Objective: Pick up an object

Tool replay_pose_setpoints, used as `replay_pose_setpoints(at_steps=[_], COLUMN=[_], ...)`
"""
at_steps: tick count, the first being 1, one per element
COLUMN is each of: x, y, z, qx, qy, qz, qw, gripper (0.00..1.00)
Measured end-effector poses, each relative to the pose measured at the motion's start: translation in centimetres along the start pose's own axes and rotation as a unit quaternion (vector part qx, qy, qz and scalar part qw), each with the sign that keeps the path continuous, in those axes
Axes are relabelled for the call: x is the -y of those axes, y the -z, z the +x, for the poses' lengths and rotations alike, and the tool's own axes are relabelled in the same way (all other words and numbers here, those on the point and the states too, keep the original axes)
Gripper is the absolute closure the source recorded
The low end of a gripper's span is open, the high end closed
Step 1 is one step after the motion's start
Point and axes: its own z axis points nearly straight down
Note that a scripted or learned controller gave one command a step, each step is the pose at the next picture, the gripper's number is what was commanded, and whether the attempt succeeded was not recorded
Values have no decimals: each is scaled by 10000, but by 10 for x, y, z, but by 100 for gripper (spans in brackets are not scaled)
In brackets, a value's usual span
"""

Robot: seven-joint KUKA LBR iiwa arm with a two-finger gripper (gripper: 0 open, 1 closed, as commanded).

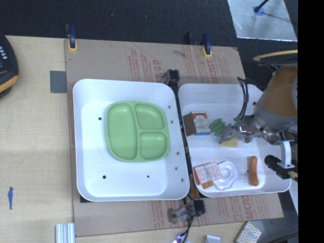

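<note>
Beside right bin's point(202, 91) rim, end effector point(229, 134).

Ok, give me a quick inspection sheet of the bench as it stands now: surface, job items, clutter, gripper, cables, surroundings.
Surface: brown cardboard sheet on a wooden bench, bearing two shallow white bins side by side.
Job's things: right bin holds a small carton with a red and blue label, a green leafy toy, a pale yellow wedge, an orange toy sausage and a clear blister pack with red card.
Clutter: left bin holds a green three-compartment plate.
Gripper: two-finger gripper low in the right bin, by the wedge; finger state unclear.
Cables: black cable along the arm.
Surroundings: blue clamps on the cardboard's far edge.
</note>
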Motion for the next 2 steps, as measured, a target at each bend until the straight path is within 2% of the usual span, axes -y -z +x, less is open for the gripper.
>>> replay_pose_setpoints(at_steps=[1,2], x=[-67,-92], y=[5,12], z=[27,-19], qx=[-6,5], qy=[40,8], qz=[-54,-47], qw=[10000,10000], gripper=[0,0])
